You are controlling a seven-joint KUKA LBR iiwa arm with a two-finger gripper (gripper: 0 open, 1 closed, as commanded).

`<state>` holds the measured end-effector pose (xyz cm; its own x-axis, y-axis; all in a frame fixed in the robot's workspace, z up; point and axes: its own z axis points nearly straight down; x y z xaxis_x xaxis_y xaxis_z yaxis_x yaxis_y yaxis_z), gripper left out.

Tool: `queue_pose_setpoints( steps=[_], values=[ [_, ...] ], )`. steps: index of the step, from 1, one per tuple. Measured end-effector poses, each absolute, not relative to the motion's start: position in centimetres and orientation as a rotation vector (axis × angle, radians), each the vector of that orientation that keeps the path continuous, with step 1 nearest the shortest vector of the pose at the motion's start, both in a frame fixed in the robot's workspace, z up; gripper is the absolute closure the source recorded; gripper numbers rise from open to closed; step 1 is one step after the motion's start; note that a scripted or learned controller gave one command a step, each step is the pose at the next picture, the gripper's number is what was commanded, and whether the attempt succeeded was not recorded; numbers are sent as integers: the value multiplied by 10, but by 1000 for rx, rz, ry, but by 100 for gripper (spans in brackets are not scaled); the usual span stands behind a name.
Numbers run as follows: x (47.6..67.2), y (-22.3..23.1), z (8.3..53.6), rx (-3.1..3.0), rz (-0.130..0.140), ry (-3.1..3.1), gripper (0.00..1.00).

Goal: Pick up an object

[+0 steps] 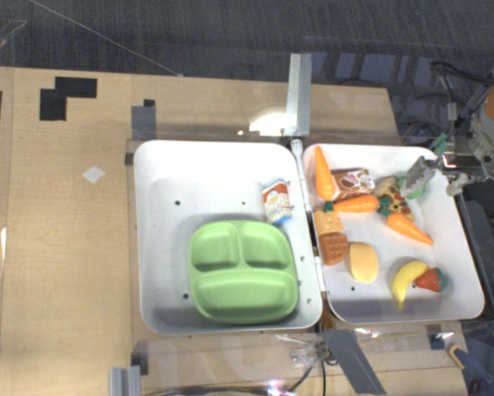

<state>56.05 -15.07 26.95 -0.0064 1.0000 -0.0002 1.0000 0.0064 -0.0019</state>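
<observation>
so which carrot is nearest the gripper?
The lower-right carrot, slanting toward the banana. The gripper sits just above it; the other two carrots lie further left.

Pale wooden surface [65, 246] carrying 2 shallow white bins side by side.

The left bin [160, 180] and right bin [461, 262] sit touching along a central divider; black square markings [65, 96] and a small grey diamond tag [93, 173] lie on the surface's left part.

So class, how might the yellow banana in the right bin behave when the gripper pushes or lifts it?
The banana looks like smooth toy plastic, so probably light, stiff and a bit slippery. Its curve suggests it may pivot when pushed, nudging the strawberry touching it.
</observation>
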Motion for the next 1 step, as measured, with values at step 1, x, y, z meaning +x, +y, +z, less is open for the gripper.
queue_pose_setpoints(
  steps=[1],
  values=[
    [578, -190, 182, -2200, 2, -2241, 0]
  ],
)
